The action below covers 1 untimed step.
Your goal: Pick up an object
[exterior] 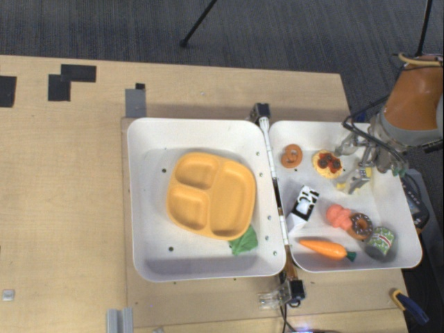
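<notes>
Two white bins on the worktop [62, 186]. Right bin [395, 207] holds the toys: carrot [323, 248], doughnut [291, 156], small pizza [327, 163]. End effector [361, 166] hangs above the pizza, fingers spread, gripping nothing, apparently lined up to grab there. Left bin [149, 255] holds a yellow plate [210, 194].

floor [139, 12]: dark grey carpet | bench [62, 207]: light wood | black tripod legs [207, 12] on the carpet

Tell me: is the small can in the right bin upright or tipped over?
Tipped. The small can lies on its side in the right bin's near right corner, beside the chocolate donut.
</notes>
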Motion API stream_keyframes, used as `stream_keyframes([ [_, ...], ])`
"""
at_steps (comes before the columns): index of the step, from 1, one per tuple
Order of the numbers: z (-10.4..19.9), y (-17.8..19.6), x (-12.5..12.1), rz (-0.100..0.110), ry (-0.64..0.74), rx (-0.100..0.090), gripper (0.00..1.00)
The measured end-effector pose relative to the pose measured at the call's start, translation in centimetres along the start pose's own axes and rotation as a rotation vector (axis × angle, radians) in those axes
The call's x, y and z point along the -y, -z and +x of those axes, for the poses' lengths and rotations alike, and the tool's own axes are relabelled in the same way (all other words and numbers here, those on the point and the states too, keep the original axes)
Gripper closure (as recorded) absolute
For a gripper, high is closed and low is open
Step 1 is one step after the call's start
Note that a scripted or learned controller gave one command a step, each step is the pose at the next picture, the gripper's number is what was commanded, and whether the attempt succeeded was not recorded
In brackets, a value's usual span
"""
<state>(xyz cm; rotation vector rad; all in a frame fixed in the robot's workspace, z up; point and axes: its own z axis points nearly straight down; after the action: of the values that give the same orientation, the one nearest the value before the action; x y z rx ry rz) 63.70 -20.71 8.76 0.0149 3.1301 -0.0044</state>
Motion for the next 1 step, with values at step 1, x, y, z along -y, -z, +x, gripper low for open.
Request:
stream_keyframes([
  [1, -1.09, -0.01, -0.10, -0.001, 0.220, 0.000, 0.00],
])
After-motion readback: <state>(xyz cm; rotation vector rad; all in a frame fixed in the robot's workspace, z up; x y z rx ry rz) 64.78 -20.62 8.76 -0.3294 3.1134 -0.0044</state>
